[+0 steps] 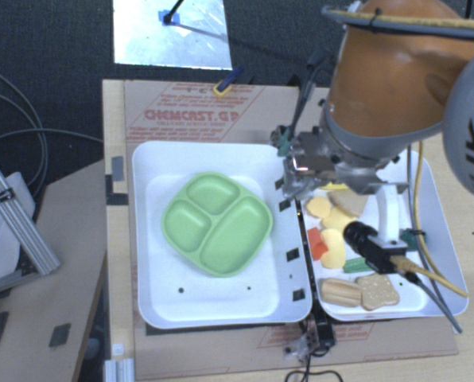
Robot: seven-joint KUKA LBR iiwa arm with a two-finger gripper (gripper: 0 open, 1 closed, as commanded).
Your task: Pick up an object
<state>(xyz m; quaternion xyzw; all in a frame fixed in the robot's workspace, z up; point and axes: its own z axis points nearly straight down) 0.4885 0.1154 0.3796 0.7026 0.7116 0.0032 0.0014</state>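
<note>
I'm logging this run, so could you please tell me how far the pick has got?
Nothing looks picked yet: the toy food pieces lie in the right bin, and the green divided plate sits in the left bin. The arm is over the right bin. The grasp and the lift are left.

1. The green plate point(217, 223) looks like smooth plastic with a soft shine.
2. The white bin point(153, 293) under the plate looks like smooth, slightly shiny plastic.
3. The brown board point(197, 114) behind the plate looks like matt cardboard with red print.
4. The orange band point(396, 58) to the right of the plate looks smooth and glossy.
5. The toy toast point(378, 290) to the right of the plate looks matt and speckled.
6. The silver sheet point(172, 22) far behind the plate looks shiny, like foil.
</note>
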